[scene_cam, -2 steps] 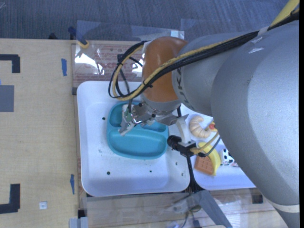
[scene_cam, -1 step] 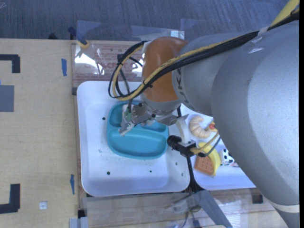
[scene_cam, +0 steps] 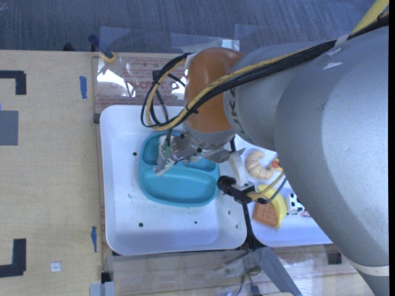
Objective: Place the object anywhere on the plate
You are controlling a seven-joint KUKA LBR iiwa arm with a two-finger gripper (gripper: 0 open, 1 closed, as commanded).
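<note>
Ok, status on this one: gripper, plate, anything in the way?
Gripper low over the blue plate, left bin. Croissant, waffle, banana lie in the right bin. Cables hang near the plate.

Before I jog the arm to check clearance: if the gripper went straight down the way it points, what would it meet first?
Probably the blue divided plastic plate in the left white bin. The gripper hangs over the plate's upper left part, though the height is unclear.

The arm (scene_cam: 321, 122) swallows most of the right bin (scene_cam: 302, 227) and runs off the right edge; the blue plate's (scene_cam: 179, 187) upper part sits hidden under the gripper (scene_cam: 168, 159); jaws too cluttered to read; the banana (scene_cam: 278, 207) and a black-and-white item (scene_cam: 295, 206) are half covered.
</note>
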